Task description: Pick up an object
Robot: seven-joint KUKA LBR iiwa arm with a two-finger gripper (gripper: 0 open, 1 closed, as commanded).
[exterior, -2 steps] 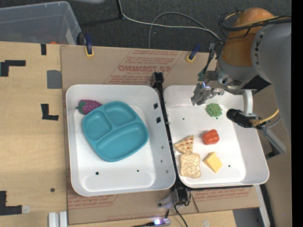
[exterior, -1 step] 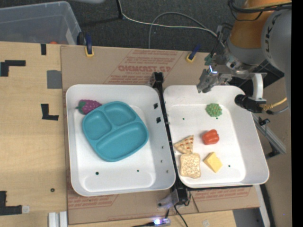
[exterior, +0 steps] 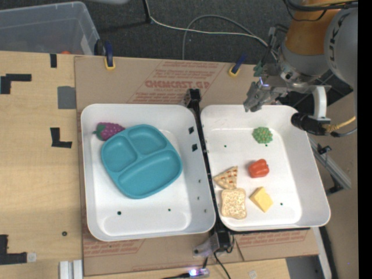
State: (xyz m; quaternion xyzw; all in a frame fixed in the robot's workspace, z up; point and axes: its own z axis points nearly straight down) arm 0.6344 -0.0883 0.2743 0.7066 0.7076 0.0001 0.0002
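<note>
Arm point(exterior: 343, 28) built of rounded grey casing, broken by broad orange band point(exterior: 319, 16) above wrist. Black cables looped around orange section. Wrist fitted with cluttered grey-and-black metal block. Gripper point(exterior: 254, 100) made of dark grey metal, small against arm.

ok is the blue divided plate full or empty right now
Empty. All three compartments of the blue plate show bare teal; the purple grapes lie beside its upper-left rim on the left bin floor.

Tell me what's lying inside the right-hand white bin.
Five toy foods lie in the right bin: green broccoli, a red pepper, a pizza slice, a bread slice and a yellow cheese wedge. Nothing covers them.
</note>
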